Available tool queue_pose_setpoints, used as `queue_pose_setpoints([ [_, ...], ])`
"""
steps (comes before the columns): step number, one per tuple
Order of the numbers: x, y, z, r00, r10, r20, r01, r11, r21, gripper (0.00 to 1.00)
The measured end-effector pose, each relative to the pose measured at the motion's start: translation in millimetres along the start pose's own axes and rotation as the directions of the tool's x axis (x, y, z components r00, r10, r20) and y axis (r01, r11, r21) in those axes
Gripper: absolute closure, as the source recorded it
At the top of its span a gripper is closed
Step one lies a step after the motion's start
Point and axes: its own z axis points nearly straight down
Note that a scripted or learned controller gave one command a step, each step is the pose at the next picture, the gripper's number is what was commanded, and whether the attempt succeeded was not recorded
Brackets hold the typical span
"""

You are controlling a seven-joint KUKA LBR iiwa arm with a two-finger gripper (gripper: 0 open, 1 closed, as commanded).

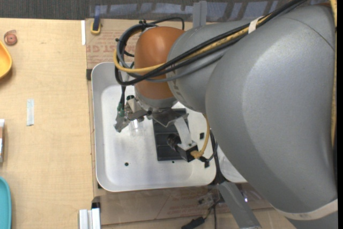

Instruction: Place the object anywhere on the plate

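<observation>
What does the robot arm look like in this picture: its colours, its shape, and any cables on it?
The arm is smooth, rounded grey metal with an orange-brown band above the wrist. Black and yellow cables run along its top and loop around the band. Below the band sits a black block with white parts, and the gripper has small green and metallic pieces.

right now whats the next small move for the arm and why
Probably lift the arm a little, straight up. The tool sits low over the white bin, its bulk hides most of the floor, and I can't tell whether it holds anything, nor see a plate.
</observation>
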Motion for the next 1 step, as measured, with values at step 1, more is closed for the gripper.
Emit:
queue_pose_setpoints([
  [1, -17.5, 27.3, -56.1, 0.984, 0.177, 0.002, -0.177, 0.984, 0.001, 0.00],
])
